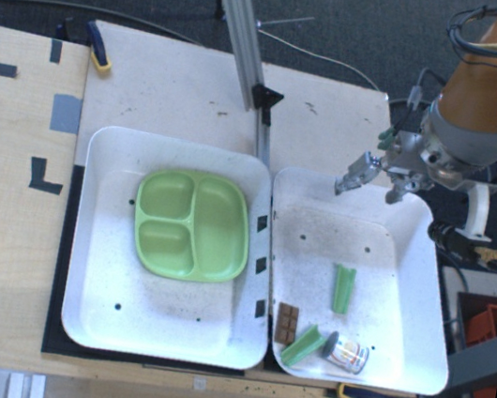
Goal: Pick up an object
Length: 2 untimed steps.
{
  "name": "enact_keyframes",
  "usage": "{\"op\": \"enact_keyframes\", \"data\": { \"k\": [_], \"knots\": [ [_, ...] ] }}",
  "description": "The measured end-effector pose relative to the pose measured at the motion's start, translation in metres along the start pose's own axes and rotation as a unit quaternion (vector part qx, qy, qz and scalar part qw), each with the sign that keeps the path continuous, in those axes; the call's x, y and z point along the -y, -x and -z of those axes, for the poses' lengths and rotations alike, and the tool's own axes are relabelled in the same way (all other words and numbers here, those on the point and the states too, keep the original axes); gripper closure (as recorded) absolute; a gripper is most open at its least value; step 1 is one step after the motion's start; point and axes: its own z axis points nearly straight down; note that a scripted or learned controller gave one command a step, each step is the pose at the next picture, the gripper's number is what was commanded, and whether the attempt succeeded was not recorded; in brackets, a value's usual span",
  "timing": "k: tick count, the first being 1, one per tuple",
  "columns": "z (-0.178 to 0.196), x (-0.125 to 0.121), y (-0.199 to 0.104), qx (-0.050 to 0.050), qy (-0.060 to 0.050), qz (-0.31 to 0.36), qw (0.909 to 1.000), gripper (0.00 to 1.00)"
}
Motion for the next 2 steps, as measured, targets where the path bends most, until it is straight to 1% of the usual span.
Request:
{"op": "enact_keyframes", "data": {
  "k": [1,2],
  "knots": [
    [0.0,0.0,0.0,0.0,0.0,0.0,1.0,0.0],
    [-0.062,0.006,-0.005,0.0,-0.003,0.0,1.0,0.0]
  ]
}}
